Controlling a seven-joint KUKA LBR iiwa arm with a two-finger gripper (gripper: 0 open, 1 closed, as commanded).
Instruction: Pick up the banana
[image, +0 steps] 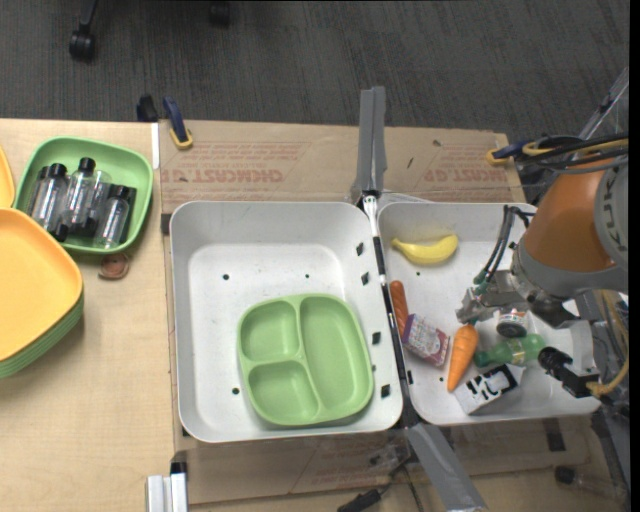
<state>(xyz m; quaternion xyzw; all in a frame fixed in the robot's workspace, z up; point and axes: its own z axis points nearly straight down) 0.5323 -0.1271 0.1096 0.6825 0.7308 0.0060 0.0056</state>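
Presently we find the gripper (478, 303) low in the right bin (440, 400), nothing visibly clamped; its closure, we cannot tell. The banana (426, 249) lies up-left of it, apart, ungrasped.

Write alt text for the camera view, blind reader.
A banana lies untouched at the back of the right bin, while the gripper hovers nearer the front above a carrot. The left bin holds a green divided tray.

grey arm (575, 235) in from the right, orange-banded wrist angled down, gripper (480, 305) low and leftward
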